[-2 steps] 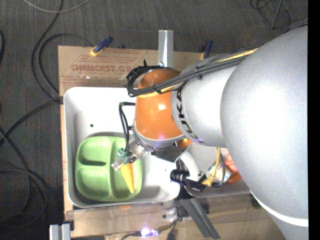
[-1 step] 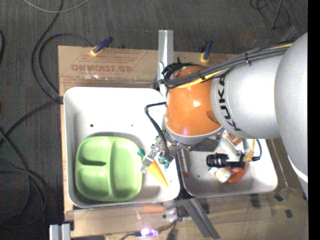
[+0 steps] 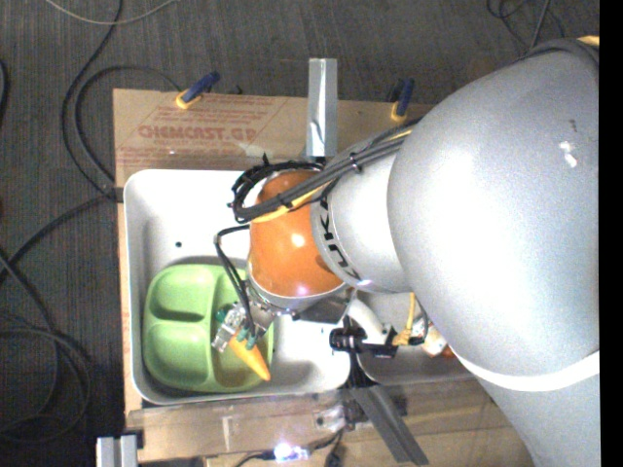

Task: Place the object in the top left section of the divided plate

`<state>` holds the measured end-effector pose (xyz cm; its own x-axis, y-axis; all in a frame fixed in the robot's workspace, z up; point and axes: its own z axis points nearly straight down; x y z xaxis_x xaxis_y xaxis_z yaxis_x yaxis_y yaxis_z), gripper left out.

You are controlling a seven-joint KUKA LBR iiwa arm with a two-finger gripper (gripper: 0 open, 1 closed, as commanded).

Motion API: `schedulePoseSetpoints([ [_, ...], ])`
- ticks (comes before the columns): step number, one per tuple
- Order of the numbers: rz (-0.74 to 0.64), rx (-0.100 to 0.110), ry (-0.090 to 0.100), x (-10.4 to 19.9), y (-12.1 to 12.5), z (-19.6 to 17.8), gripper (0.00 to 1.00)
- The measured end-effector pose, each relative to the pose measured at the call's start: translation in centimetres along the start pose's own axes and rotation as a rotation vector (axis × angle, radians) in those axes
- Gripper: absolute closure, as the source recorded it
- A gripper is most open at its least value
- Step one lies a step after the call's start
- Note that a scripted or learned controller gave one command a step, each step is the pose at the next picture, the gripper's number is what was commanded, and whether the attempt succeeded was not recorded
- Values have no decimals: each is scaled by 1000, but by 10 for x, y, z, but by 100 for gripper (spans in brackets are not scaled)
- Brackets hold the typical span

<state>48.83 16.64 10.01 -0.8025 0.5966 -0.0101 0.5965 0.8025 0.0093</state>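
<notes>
A green divided plate (image 3: 180, 305) lies in the near left corner of the left white bin (image 3: 156, 197). An orange-yellow cone-shaped object with a green tip (image 3: 253, 358) rests on the plate's right side, near its lower right edge. My gripper (image 3: 234, 327) hangs over the same side of the plate, right above the object and touching or nearly touching it. The arm's orange band (image 3: 287, 241) and grey body hide the wrist and the plate's right rim. The plate's two left sections hold nothing.
The big grey arm (image 3: 487, 232) covers the right bin and the far right part of the left bin. Black cables (image 3: 238, 197) loop off the wrist. A metal post (image 3: 322, 105) and two blue clamps (image 3: 196, 88) stand at the board's far edge.
</notes>
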Motion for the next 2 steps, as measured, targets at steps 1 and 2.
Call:
schedulePoseSetpoints([
  [1,-97,10,12,-7,-16,-75,100],
  [2,-158,10,10,-51,-31,-111,100],
])
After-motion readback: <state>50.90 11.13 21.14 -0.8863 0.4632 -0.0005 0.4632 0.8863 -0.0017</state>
